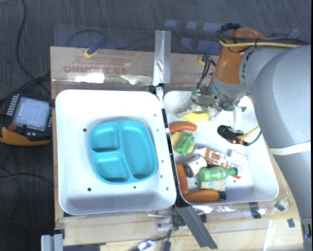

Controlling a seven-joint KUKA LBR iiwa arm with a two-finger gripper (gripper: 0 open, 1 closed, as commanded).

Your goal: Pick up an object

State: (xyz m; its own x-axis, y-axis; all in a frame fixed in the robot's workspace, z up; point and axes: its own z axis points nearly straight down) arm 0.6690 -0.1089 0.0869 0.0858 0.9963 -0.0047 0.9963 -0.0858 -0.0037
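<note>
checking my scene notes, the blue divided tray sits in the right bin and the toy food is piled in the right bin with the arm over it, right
Not quite. The camera view shows the blue divided tray in the left bin, not the right. The toy food is in the right bin, with the arm over it.

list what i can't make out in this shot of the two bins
- Gripper in the camera view: the wrist above covers it, so whether it holds anything is unclear.
- Yellow item under it: partly covered, too small to identify.
- Green bottle label: too small to read.
- Carrot at the right bin front wall: partly hidden by the bottle.
- Handheld screen outside the left bin: display blurred.
</note>
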